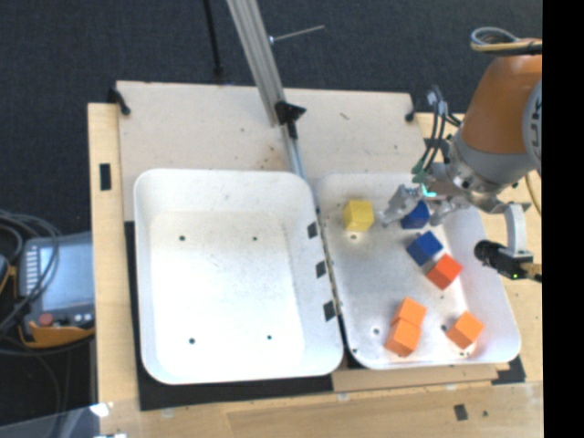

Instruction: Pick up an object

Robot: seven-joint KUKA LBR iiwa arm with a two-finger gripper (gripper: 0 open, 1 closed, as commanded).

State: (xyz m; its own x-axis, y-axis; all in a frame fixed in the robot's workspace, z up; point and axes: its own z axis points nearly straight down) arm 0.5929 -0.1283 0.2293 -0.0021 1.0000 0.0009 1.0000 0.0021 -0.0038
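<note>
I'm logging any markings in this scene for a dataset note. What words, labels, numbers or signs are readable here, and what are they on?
None can be read.
The device with a screen at the left edge: anything on its display is too blurred to read.
The blocks, such as the yellow block, and the white bins show no lettering.

Two bins side by side on bench (201,117). Left bin (228,276) beside right bin (365,336). Right bin holds six blocks: one at rear left (359,215), two mid (424,247), three toward front right (407,325). Gripper (415,210) over rear blocks.
</note>
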